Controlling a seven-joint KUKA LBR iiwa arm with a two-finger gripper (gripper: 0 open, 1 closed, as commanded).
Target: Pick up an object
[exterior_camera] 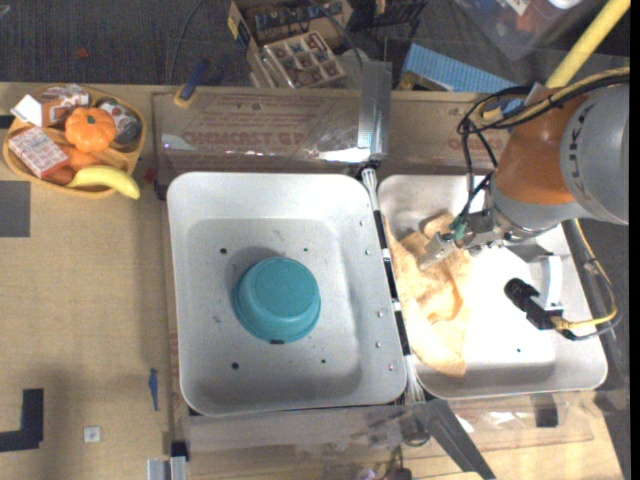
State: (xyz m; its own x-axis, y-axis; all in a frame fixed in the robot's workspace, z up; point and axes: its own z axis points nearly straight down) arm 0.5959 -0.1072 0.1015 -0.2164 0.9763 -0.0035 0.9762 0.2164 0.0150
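At the far left of the bench, outside the bins, a basket [13, 155] holds a banana [106, 179] and other small items; none of it comes into the task. The left bin [200, 228] holds 1 thing, a teal bowl [278, 299] lying mouth down near its middle, well apart from the robot.

The right bin [500, 353] holds a pale tan cloth [440, 313], crumpled along the bin's left wall and running from about the bin's middle down to its near-left corner. The claw [443, 246] is low over the far end of this cloth and seems to touch it there. I cannot tell whether it is open or closed, nor whether it has any fabric in its hold. The arm [545, 168] reaches in from the right, bent over the far-right part of that bin.

As a judgement, the cloth is the thing being tried for, and the task is only at the grasp. The approach and descent look done. The cloth lies flat on the bin floor along its whole length, with no part raised, so nothing is picked up yet. A secure grip and the lift clear of the bin remain.
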